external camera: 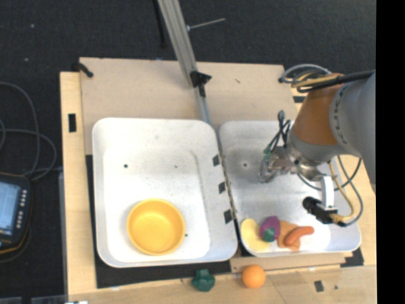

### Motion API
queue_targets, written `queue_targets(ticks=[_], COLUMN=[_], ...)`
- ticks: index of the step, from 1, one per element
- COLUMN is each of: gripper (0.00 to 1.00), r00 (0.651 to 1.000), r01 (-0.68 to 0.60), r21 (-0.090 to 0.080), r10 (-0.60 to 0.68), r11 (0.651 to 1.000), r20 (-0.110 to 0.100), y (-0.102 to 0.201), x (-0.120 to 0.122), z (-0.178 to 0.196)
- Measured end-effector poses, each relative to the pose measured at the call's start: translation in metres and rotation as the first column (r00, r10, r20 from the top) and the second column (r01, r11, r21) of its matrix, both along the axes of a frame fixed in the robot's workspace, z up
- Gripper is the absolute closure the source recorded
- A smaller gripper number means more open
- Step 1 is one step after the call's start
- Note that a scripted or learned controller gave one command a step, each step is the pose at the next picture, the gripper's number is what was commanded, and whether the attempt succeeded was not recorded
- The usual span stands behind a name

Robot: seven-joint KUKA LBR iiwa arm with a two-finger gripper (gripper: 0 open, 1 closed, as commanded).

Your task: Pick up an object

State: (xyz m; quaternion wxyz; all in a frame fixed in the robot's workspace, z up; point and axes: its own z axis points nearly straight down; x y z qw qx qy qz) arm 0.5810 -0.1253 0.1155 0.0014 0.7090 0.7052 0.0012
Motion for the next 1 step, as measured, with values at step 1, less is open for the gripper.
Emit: queue_targets(ticks=[1], gripper=[1.00], r00=[1.000], r01=[-0.007], r21=[-0.001], r10=[0.007], r11=[1.000], r20=[-0.002], y=[-0.0056], x=[0.0090], z=[0.0542])
